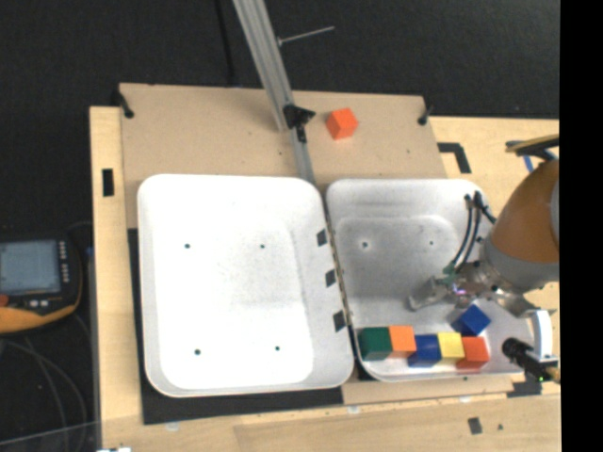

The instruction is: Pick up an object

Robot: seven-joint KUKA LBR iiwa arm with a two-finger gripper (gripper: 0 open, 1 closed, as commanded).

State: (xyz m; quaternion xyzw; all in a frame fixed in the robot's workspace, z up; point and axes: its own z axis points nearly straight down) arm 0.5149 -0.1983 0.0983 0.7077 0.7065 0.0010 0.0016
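- Bench (108,252) of pale wood carries two shallow white bins side by side — we see the left bin (236,281) and the right bin (396,234) touching along their inner edges.
- Along the near wall of the right bin we count a row of blocks touching one another: a green block (375,342), an orange block (402,338), a blue block (425,348), a yellow block (450,345) and a red block (476,349); a second blue block (472,320) sits tilted just behind the row's right end.
- The arm (528,229) reaches in from the right, its orange band over the right bin's far right side; the gripper (443,292) hangs low over that bin's floor, behind the row and just left of the tilted blue block; we cannot tell how the gripper is set, and we see no block in its grasp.
- An orange cube (341,123) lies on the brown board (207,130) behind the bins — well apart from them; a metal rail (268,59) slants across that board.
- A handheld pendant (33,271) rests left of the bench.
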